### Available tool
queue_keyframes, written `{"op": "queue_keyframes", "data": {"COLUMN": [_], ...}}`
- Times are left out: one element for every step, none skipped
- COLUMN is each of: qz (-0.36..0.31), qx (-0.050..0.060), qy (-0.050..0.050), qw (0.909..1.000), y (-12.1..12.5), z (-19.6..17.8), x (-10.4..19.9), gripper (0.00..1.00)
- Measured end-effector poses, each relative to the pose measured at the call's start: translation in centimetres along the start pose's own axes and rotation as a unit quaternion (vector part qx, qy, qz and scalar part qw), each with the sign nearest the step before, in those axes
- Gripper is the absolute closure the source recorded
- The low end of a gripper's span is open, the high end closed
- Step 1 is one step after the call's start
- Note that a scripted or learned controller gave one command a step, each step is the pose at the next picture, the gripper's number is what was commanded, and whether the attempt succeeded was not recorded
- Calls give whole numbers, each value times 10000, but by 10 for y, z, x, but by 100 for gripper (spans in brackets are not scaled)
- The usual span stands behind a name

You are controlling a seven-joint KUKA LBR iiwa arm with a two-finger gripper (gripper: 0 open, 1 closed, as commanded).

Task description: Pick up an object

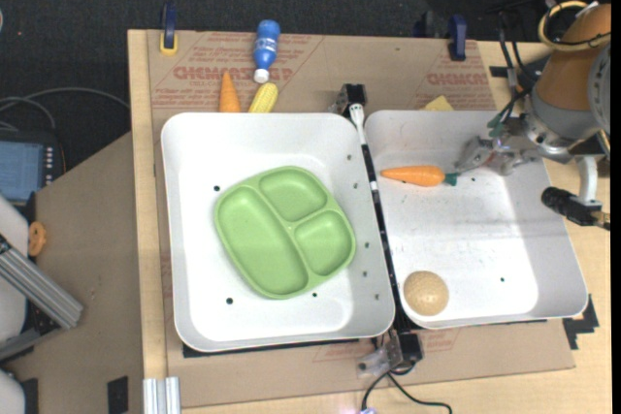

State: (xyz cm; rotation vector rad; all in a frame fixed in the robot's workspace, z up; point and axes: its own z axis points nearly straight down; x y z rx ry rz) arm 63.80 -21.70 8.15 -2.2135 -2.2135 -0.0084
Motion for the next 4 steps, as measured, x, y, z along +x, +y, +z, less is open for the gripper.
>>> {"op": "queue_keyframes", "data": {"qz": [-7, -11, -21, -29], "qx": [69, -25, -31, -41], "qy": [8, -64, -43, -55], "qw": [10000, 10000, 10000, 10000], "y": [27, 29, -45, -61], "z": [-2, -15, -120, -160], "x": [4, 0, 72, 127], "gripper": [0, 100, 100, 100]}}
